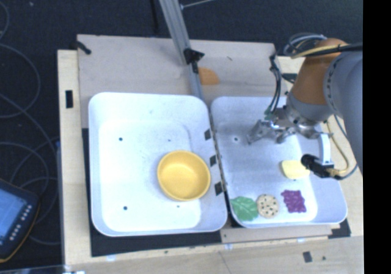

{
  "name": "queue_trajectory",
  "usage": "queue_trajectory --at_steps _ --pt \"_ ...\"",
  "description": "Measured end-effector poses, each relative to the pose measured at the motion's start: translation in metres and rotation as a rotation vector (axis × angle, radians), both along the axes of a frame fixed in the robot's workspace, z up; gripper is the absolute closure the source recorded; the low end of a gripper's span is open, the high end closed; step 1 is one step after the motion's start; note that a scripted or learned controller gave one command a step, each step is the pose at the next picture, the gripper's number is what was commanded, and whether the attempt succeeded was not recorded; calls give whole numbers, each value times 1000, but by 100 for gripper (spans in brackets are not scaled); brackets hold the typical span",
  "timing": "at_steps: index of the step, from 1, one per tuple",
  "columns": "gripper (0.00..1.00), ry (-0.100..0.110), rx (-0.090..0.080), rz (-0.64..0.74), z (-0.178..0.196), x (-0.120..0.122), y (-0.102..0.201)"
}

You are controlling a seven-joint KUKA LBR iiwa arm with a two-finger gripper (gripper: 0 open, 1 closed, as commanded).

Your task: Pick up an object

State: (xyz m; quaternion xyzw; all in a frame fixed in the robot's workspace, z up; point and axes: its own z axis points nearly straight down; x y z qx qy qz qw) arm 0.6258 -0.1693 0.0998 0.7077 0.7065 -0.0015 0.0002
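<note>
Yellow bowl (183,175): upright, left bin, toward 5 o'clock.
Yellow piece (294,169): right bin, 3 o'clock.
Green piece (244,207), cookie (267,205), purple piece (294,200): one row, right bin, 6 o'clock edge.

Grey metal gripper (264,132) beneath an orange wrist band (311,80), over the plain white floor of the right bin (244,162). Just right and below it, a pale yellow piece (294,169). Farther below, along the near rim, a leafy green piece (244,207), a tan cookie (267,205) speckled with dark chips, and a purple bumpy cluster (294,200). Left of it, a white left bin (122,162) dotted with a few dark specks, holding a solid yellow bowl (183,175). Beige bench (140,65) around both, black floor beyond.
</note>
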Motion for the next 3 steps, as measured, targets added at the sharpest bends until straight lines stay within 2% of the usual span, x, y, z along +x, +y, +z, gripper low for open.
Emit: queue_trajectory --at_steps 1,2,3 --pt "100 -6 -1 -2 13 1 -1" --pt "100 -10 0 4 77 9 -1" --pt "100 -8 1 5 121 8 -1"
